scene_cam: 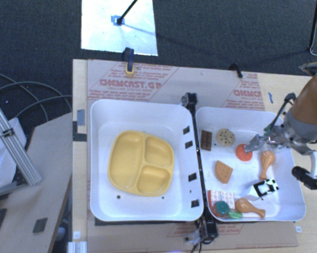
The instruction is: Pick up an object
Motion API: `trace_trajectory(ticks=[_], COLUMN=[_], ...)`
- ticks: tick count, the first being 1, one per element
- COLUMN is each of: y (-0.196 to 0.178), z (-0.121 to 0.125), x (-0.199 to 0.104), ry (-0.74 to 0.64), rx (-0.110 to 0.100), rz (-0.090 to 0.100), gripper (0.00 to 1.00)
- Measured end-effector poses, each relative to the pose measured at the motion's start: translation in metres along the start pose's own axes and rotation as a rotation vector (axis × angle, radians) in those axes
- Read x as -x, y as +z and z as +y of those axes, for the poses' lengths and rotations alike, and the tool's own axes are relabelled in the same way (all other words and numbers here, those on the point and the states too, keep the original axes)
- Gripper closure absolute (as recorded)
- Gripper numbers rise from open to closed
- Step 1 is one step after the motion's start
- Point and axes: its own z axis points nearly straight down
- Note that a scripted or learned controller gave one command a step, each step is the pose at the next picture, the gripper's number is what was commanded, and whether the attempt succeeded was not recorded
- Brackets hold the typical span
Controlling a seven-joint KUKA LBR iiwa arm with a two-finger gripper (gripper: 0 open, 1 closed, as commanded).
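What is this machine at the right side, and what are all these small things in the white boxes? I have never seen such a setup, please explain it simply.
This is a single photo from a camera fixed above a bench, looking down at a slant. The grey and orange shape at the right is a robot arm; its gripper hangs over the right bin, just above a red disc. That bin also has toy food: a cookie, a brown bar, an orange wedge, two drumsticks and a black-and-white piece. The left bin has a yellow divided plate. I cannot see anything held.
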Motion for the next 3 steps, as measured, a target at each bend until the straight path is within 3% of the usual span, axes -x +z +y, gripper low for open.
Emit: trace_trajectory(ticks=[1, 2, 3], y=[0.033, 0.03, 0.024], z=[-0.074, -0.004, -0.015], x=[-0.059, -0.093, -0.026], ry=[0.006, -0.001, -0.001], rx=[-0.017, -0.002, -0.007], rz=[0.008, 0.002, 0.011], gripper=[0.0, 0.0, 0.0])
